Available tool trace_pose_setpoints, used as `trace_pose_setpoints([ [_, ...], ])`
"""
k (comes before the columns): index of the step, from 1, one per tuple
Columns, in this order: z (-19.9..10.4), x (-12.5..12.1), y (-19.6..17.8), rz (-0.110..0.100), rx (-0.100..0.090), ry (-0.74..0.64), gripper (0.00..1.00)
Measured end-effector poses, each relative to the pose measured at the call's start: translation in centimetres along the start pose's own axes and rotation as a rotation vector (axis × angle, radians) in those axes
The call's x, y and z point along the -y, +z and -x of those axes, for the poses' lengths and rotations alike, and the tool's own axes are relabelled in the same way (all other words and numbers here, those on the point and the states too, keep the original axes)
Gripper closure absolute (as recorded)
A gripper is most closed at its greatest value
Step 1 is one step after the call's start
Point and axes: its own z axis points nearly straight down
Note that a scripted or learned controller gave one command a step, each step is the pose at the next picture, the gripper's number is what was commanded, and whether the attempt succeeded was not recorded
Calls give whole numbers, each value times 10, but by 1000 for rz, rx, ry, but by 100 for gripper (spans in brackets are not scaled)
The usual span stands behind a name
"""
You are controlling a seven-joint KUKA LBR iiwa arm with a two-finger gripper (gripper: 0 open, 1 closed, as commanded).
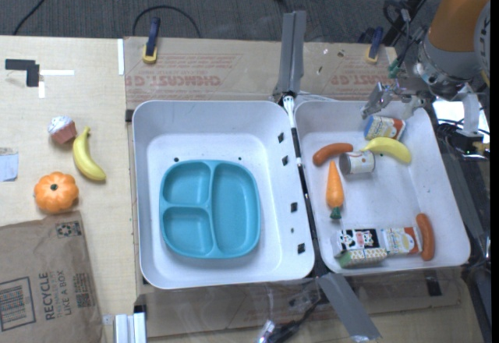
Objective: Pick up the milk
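Meanwhile the milk lies well apart from the hand, grip unclear.

The grey arm enters from the upper right, orange band above its wrist, reaching down and leftward. Its gripper hangs low at the view's upper right, metal fingers pointing down-left.

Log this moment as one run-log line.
task: pick up milk | gripper: above right bin's far edge | milk carton: lying at near edge, untouched | status: not grasped
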Motion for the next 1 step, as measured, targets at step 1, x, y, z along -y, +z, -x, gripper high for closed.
trace_pose_setpoints([
  [1, -38, 71, 66, -1, -1, -195, 0],
])
